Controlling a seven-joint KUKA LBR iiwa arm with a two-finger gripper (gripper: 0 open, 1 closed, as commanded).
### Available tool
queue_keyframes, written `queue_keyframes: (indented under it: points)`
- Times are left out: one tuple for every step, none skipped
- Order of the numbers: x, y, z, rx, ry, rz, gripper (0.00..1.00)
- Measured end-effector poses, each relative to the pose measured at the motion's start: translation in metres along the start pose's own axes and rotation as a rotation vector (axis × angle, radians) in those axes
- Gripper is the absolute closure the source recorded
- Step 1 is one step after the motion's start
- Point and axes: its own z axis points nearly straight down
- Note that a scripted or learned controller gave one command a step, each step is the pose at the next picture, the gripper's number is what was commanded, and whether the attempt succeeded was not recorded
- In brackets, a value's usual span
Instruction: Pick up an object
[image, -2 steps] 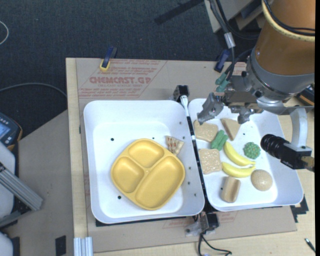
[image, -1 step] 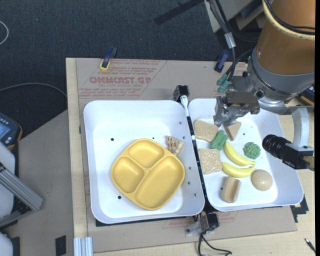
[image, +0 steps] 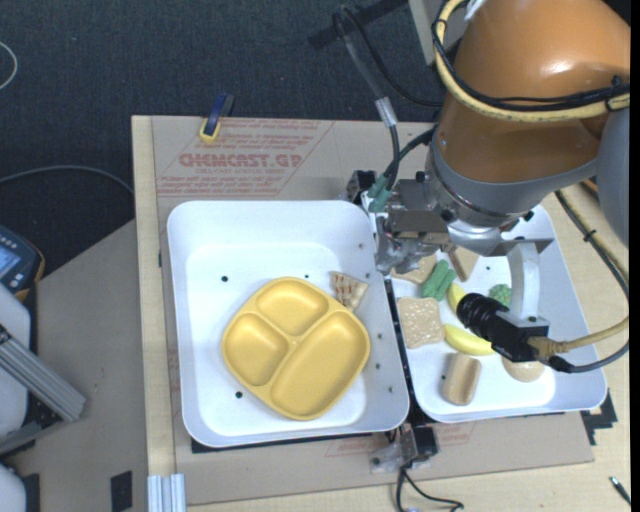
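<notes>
Two white bins (image: 190, 300) sit on a counter (image: 250, 160) printed "CHEMCAST GP". The tool (image: 400, 255) hangs over their shared edge. Whether it grips anything, I cannot tell.

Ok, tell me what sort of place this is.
Most likely a robotics lab bench set up for grasping trials. Two shallow white bins sit side by side on a cardboard sheet, holding a yellow divided plate and toy food such as a banana, with loose cables around the arm.

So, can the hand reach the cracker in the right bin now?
Probably yes: the hand hangs just above the cracker, which lies flat with nothing on top, though a banana lies close beside it.
</notes>
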Motion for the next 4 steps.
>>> queue_keyframes:
  points:
    - [-0.002, 0.001, -0.013, -0.007, 0.0, 0.003, 1.0]
    - [-0.001, 0.001, -0.023, -0.01, 0.0, 0.001, 1.0]
    - [-0.059, 0.0, 0.077, 0.004, -0.002, 0.011, 1.0]
    - [-0.063, 0.001, -0.04, -0.022, 0.002, 0.004, 1.0]
